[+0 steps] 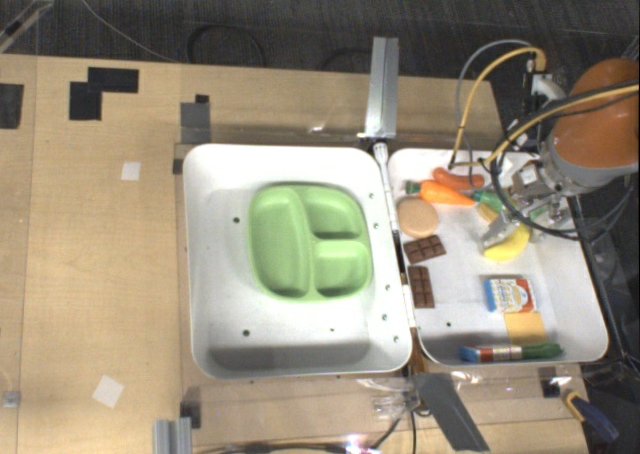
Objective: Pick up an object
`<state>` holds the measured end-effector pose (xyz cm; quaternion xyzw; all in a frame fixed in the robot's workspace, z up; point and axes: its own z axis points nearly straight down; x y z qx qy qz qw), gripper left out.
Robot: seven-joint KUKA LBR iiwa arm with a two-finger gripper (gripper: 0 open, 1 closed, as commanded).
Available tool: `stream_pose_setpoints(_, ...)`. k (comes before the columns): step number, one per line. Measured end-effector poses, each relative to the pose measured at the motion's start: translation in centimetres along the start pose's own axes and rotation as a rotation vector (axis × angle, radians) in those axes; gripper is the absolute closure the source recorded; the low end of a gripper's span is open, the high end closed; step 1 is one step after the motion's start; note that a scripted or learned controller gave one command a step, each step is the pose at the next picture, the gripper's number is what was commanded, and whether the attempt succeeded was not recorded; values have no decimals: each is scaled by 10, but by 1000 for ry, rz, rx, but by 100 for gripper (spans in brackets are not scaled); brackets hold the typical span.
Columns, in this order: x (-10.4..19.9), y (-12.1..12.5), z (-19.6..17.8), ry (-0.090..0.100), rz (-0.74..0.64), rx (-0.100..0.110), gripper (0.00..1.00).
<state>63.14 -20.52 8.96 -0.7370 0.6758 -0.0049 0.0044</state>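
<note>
Apparently the target is the yellow banana-like toy (507, 244) lying in the right bin (570, 292), toward its upper right part, since the gripper (500, 230) sits right over it, touching or just above its upper edge. Whether the toy is actually between the fingers is hidden by the wrist and cables, so how far the hand is open, and whether it has anything, cannot be told.

Around the toy, other play food lies loosely scattered, which suits a bin meant for picking from: an orange carrot (447, 193) with green leaves just to the left, a round tan cookie (418, 215) beyond it, and two brown chocolate pieces (422, 249) near the divider. Below the gripper are a small blue and white packet (508, 293), an orange cheese-like block (524, 325) and a marker-like stick (505, 352) along the lower wall.

Well apart, the left bin (215, 242) holds a green compartment tray (308, 239), lying flat in its middle. My reading is that the grasp is being attempted, not yet confirmed.
</note>
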Motion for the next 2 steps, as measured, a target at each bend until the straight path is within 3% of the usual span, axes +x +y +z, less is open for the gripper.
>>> stream_pose_setpoints(1, -1, -3, -13, -3, 5, 9, 100)
stream_pose_setpoints(2, -57, 7, -124, -1, 205, 3, 100)
